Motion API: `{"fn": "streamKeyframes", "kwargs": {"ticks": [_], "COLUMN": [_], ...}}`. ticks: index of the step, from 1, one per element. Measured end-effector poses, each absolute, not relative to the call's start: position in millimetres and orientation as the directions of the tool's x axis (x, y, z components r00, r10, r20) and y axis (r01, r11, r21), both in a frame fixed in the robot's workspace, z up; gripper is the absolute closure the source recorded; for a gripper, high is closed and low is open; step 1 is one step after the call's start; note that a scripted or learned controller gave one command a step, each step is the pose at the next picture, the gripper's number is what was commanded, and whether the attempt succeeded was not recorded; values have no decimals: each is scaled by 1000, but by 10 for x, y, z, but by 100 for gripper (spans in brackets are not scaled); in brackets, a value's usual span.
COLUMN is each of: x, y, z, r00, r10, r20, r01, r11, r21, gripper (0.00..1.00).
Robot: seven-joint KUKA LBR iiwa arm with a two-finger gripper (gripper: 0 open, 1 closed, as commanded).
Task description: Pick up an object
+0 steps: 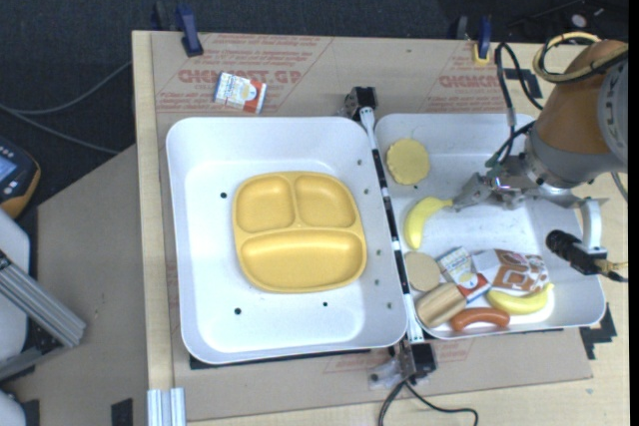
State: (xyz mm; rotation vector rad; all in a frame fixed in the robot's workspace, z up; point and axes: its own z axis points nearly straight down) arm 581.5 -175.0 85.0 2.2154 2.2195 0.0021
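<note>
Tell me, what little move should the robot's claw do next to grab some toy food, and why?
Probably a short slide toward the curved yellow banana-shaped piece. The metal two-finger gripper hovers low in the right white bin just beside that piece with nothing between its fingers, and it is the closest item.

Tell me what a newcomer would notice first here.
The big yellow divided plate lies alone in the left bin. The right bin is crowded with toy food, a banana and hot dog near its front, with the hand low above it.
</note>
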Motion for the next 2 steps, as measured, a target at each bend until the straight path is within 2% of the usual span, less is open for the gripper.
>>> {"fn": "streamKeyframes", "kwargs": {"ticks": [1,2], "x": [4975,6241], "y": [-2219,-1702], "z": [852,859], "r00": [-2,-11], "r10": [1000,1000], "r20": [10,1], "r01": [1000,1000], "r11": [2,11], "r21": [-5,10], "gripper": [0,0]}}
